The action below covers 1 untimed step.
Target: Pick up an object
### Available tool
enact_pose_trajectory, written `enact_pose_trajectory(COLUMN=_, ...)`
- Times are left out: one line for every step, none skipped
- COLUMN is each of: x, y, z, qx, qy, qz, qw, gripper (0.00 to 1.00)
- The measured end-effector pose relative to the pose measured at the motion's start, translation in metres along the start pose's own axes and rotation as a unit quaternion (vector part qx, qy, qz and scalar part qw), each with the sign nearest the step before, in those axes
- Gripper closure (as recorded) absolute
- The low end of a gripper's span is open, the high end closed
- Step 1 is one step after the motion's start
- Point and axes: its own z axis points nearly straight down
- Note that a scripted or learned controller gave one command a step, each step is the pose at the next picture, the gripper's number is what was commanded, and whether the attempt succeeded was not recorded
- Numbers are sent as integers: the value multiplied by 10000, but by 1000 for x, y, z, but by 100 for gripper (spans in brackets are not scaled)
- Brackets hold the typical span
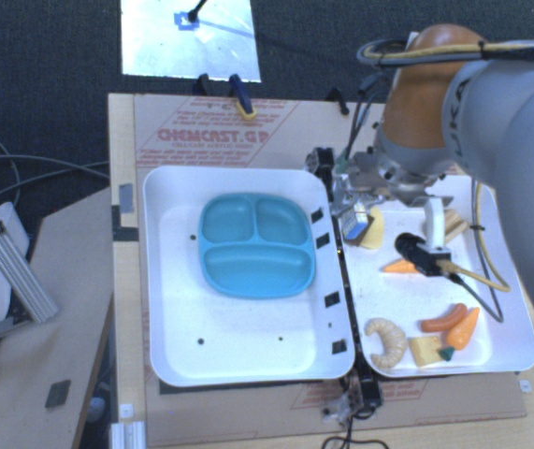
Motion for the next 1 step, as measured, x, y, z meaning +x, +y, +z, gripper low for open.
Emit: enact_pose_trajectory(x=32, y=29, z=-5, qx=-6, qy=1, qz=1, qw=10000, gripper=100)
